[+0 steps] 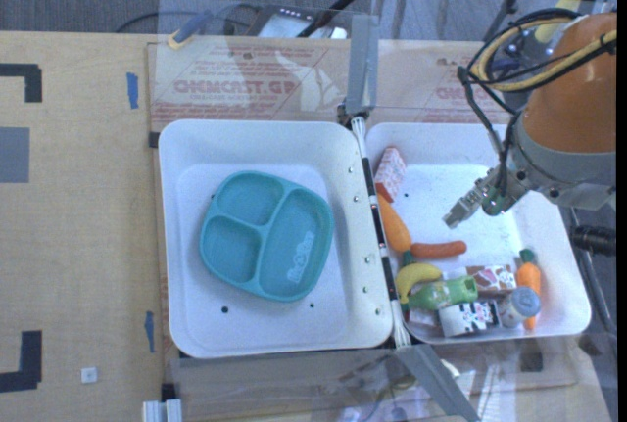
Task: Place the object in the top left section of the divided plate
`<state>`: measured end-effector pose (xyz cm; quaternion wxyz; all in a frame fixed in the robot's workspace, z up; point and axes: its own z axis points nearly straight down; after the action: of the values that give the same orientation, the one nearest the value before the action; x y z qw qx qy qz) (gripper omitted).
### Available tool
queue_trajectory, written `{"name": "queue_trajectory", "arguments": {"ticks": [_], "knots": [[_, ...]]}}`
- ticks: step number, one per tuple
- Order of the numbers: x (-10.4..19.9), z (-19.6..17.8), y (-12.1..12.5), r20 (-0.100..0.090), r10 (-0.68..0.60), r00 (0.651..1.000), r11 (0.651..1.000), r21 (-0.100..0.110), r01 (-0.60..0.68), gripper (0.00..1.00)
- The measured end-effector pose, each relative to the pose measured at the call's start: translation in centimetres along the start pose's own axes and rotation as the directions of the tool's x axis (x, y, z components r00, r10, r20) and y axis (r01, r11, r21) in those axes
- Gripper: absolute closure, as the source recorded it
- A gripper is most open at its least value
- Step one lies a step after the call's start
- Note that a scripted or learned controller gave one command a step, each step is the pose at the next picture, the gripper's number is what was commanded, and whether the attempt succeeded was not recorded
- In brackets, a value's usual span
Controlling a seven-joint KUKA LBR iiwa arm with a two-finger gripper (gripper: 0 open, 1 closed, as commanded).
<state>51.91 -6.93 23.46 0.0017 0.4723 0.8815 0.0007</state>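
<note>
You're looking down on both bins, and your gripper (468, 207) hangs over the right bin (568, 312), above its bare middle patch. Nothing sits between the fingers; whether they are spread or pinched together I cannot tell from this slant, they read as one small grey cluster. So I'd call this the picking stage: no object is in hand yet, and the divided plate (265, 234) waits untouched in the left bin (186, 312).

Your candidates lie below and left of the gripper. The long orange carrot (395, 226) runs along the bin's left wall, with the red-and-white packet (390, 171) just above it. The small red sausage (439, 250) lies near the gripper, apart from its neighbours, and looks to me the easiest take. Further down it gets crowded: the banana (417, 273), the green piece (443, 294), the black-and-white carton (466, 317) and a second carrot (528, 275) by the right wall are packed touching one another, so a grasp there risks catching two things.

Next you need a descent onto one item, a firm close, a lift clear of the divider between the bins (370, 214), then a carry left. The target is the plate's upper-left compartment (240, 197), a small pocket, so the release must be well centred.
</note>
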Motion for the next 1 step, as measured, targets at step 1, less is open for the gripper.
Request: {"name": "queue_trajectory", "arguments": {"ticks": [1], "knots": [[3.77,-0.19,7.04,0.000,-0.027,1.000,1.000,0.000,0.027,1.00]]}}
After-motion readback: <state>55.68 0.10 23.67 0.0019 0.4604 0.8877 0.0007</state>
